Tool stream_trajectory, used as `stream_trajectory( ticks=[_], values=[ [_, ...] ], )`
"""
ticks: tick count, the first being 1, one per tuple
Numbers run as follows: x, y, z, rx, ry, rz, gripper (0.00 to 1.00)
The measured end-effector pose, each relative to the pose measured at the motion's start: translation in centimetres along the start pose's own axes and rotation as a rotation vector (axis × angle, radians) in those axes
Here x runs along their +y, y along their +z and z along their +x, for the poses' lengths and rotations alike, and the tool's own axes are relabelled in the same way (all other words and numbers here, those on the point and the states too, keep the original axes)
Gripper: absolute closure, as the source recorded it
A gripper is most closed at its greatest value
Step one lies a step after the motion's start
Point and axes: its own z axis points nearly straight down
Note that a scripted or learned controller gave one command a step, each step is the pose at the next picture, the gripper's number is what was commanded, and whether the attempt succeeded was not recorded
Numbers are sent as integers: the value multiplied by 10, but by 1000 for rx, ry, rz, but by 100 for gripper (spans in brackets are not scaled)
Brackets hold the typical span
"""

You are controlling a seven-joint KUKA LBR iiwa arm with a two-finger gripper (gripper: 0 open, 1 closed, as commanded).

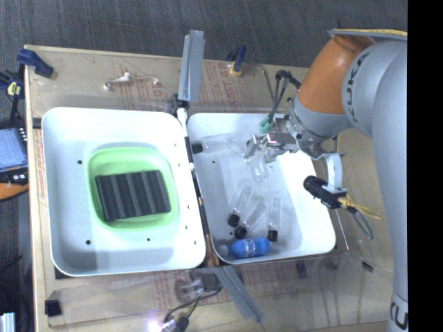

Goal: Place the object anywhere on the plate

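A light green plate point(163, 163) lies in the left bin point(62, 126), with a dark grey ridged block point(131, 194) on its middle. My gripper point(263, 148) hangs over the upper middle of the right bin point(315, 237), far from the plate. Just under and left of it are faint clear plastic bottles point(257, 164), and I cannot make out whether it touches any of them. More clear bottles with black caps point(243, 210) lie toward the bin's front. A blue bottle point(250, 247) rests against the front wall.
A further clear bottle with a black cap point(208, 144) lies near the right bin's upper left corner. A metal divider strip point(190, 64) stands between the bins at the back. Clamps point(236, 56) and cables point(349, 203) sit around the bench edges.
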Motion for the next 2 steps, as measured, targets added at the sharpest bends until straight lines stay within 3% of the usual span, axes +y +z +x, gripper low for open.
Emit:
stream_trajectory(
  ticks=[1, 2],
  values=[
    [0, 0, 0, 0, 0, 0, 0],
    [55, 46, 50, -1, -28, 0, 0]
  ],
)
